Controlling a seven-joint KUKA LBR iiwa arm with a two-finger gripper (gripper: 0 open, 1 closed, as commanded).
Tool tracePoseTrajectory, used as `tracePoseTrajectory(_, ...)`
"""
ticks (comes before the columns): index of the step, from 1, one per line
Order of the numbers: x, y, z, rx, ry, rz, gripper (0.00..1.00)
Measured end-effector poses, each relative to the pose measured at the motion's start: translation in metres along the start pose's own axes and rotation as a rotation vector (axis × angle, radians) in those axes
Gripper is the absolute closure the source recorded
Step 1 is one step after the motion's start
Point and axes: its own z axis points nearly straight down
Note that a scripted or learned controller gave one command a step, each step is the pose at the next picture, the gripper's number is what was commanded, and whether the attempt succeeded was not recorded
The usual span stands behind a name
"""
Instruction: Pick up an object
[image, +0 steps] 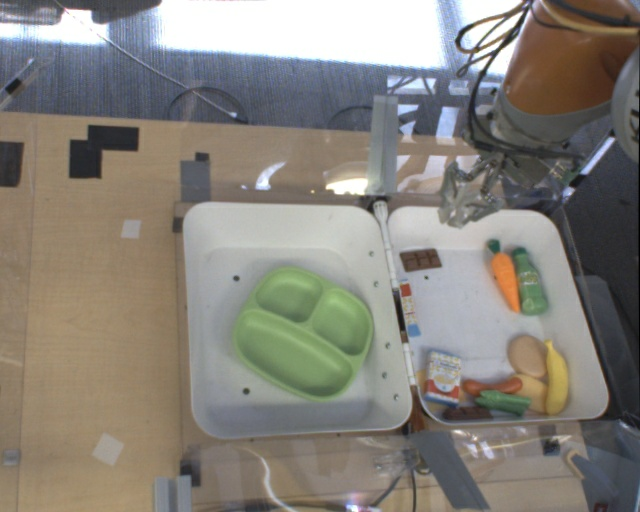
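Leftmost, the left bin (200, 300) carries a green divided plate (303, 331) lying flat near its middle. Just across the shared wall, the right bin (560, 240) has a small brown chocolate bar (420, 260) near its far left corner and a narrow striped packet (408, 308) lying along its left wall. Toward the near edge sit a small juice carton (443, 376), a red chili (492, 386), a green pepper (503, 402) and a dark bar (466, 411) close together. Near the near right corner a tan egg-like piece (527, 355) touches a yellow banana (556, 377). By the right wall an orange carrot (505, 278) lies just beside a green bottle (530, 283). Above the far edge of that bin hangs the gripper (468, 208), its fingers slightly parted with nothing between them
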Motion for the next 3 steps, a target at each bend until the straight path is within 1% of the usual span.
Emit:
tracePoseTrajectory(1,0.06,-0.049,0.143,-0.013,0.011,-0.134,1.0)
tracePoseTrajectory(2,0.091,-0.088,0.172,0.005,0.0,-0.02,1.0)
tracePoseTrajectory(3,0.068,-0.046,0.047,0.014,-0.007,0.022,1.0)
